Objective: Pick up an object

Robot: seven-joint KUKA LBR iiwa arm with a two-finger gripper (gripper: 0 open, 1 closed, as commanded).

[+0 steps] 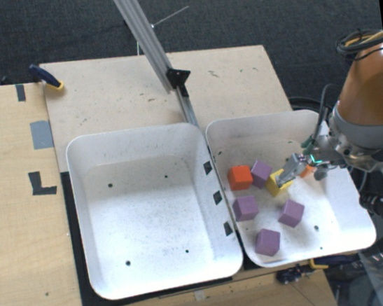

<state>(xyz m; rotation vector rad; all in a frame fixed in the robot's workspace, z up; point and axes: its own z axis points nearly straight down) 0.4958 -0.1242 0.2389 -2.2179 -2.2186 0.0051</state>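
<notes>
The fingers point(289, 172) reach in from the right and sit low over the right bin point(344, 230). From my screen I cannot tell whether they are spread or pressed together; their tips blur into the yellow block point(276, 184) just under them. I judge them to be touching that block or very nearly so, but I see nothing clearly pinched between them, so I will not call it a hold.

The candidates all lie in the right bin. The yellow block sits near the middle, with a purple cube point(261, 173) just to its far-left and an orange cube point(239, 176) left of that one. Three more purple cubes lie nearer me: one point(245, 207) below the orange cube, one point(291, 213) to the right of it, and one point(267, 242) closest to the near rim. The left bin point(88, 220) holds no blocks.

My worry is crowding. The yellow block is close against the purple cube, so a finger could land on top of a cube or wedge between the two and shove them apart. The yellow block also looks tilted, and a closing grip on slanted faces could squeeze it out sideways. A lift begun too early would come up with nothing.
</notes>
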